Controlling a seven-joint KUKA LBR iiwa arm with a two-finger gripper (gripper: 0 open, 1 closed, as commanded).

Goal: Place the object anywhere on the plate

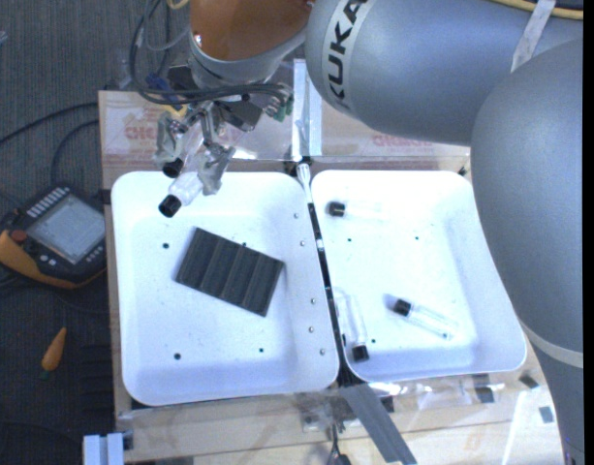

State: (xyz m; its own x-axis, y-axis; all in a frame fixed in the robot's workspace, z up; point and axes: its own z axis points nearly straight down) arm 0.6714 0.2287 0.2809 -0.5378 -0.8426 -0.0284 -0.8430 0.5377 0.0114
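Nearest, right of the plate [229,271] and beyond the shared rims, in the right bin [471,223]: a spare vial [420,316] lying loose, another [355,332] hugging the wall closest to the plate, and a third [337,207] further back. All are well apart from the plate, so probably out of play for this step. Then the plate itself, dark and ribbed, flat and skewed on the floor of the left bin [117,260], with bare white floor on every side of it. Beyond the plate, at its far left corner and above the bin's far rim: the hand [192,177], clenched, as far as can be judged, on a clear black-capped vial [180,195] that hangs tilted, cap lowest and pointing outward. Likely carried high to clear the rim. Short path left toward the plate, nothing between. Main worry: a round vial rolling off the plate's edge once let go.
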